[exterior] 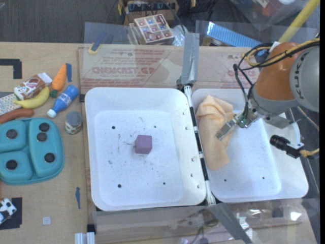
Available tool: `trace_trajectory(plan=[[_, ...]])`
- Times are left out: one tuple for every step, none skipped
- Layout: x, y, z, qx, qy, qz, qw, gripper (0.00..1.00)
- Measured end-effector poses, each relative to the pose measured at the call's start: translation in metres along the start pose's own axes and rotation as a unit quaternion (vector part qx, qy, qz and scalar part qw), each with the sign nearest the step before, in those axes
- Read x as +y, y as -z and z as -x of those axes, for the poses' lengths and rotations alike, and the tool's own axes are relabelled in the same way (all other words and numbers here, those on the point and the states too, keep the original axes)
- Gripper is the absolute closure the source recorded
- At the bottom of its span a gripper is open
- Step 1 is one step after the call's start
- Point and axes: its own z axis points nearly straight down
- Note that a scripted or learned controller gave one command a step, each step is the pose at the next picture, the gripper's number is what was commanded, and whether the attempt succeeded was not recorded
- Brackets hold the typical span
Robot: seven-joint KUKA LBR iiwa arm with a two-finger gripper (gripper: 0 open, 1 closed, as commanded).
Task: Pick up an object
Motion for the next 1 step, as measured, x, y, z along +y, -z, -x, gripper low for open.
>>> trace_trajectory(plan=[[-0.0229,0.0008,-0.0333,-0.001,-0.013,0.000,0.9999,0.00]])
